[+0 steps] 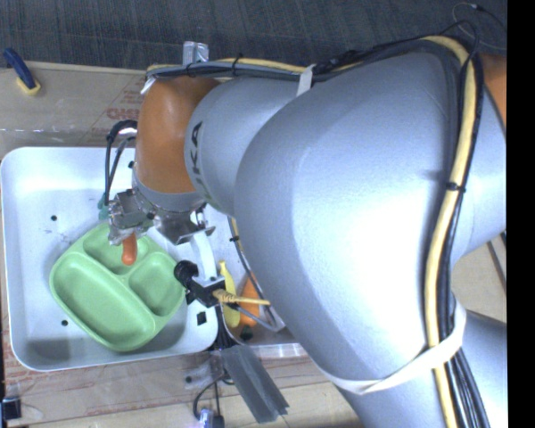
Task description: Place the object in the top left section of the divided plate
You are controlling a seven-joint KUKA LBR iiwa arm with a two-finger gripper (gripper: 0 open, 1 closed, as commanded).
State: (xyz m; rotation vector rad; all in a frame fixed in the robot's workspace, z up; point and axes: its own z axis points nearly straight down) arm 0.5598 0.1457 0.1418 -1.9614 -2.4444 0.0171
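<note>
While I watch from the overhead camera, the big grey arm (357,221) fills most of my picture, reaching in from the right with its orange band (165,141) just above the wrist. Its gripper (127,232) hangs over the upper part of a green divided plate (98,297), which lies in the left white bin (36,194).

Directly below the gripper's tip sits a small orange object (128,252), shaped something like a little carrot. Its long axis runs roughly up and down in my picture, in line with the gripper above it. Its upper end meets the gripper's tip, but I cannot tell whether it is gripped or simply resting in the plate.

I judge the object lies in, or just over, the plate's upper section, close to the ridge between sections; the plate is turned at a slant, so I cannot be sure this is the top left one.

Behind the gripper, towards the arm, a second bin holds yellow and orange items (241,306), partly hidden.
</note>
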